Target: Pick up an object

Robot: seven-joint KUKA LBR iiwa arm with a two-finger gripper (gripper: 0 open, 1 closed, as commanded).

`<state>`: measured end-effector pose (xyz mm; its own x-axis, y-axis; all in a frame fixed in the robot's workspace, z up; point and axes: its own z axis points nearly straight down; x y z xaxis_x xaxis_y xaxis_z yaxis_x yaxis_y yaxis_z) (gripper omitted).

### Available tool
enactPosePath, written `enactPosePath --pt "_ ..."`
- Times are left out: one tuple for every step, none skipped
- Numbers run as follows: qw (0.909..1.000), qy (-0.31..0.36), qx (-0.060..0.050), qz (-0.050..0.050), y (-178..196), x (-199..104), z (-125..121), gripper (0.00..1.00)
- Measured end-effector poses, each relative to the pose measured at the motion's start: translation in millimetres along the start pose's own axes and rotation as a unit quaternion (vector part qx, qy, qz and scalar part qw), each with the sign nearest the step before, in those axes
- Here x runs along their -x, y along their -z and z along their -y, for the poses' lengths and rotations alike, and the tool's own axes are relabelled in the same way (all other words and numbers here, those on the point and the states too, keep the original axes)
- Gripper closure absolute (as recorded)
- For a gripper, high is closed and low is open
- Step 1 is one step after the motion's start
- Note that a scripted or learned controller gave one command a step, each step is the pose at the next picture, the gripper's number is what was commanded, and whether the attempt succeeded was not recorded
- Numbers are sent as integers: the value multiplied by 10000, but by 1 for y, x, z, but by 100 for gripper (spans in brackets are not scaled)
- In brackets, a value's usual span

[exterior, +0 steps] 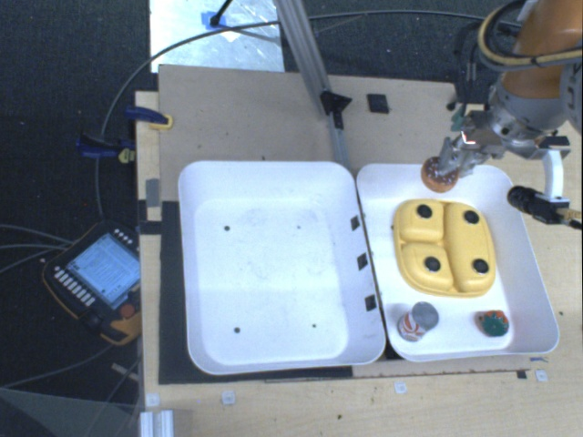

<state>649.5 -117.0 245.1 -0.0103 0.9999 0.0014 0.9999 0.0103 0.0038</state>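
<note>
Gripper (453, 159): over right bin's (533, 271) far edge, fingers closed on a small brown round object (438, 177). Below it: yellow four-part tray (445, 247). Near edge: grey-red ball (417, 320); green-orange toy (493, 323). Left bin (205, 189) alongside.

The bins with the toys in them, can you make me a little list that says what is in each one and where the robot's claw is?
left bin: nothing visible inside
right bin: four things
biggest thing: yellow tray-shaped toy with four dark dots, in the middle
far corner: small round brownish object
near edge, left: small grey and red object
near edge, right: small green and orange object
claw: right over the brownish object, at the far edge of the right bin
holding anything: cannot tell
</note>
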Motion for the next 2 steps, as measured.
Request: enactPosePath --pt "10000 1 -10 -3 -9 -58 -3 100" --pt "10000 -5 -14 2 -20 -112 6 100"
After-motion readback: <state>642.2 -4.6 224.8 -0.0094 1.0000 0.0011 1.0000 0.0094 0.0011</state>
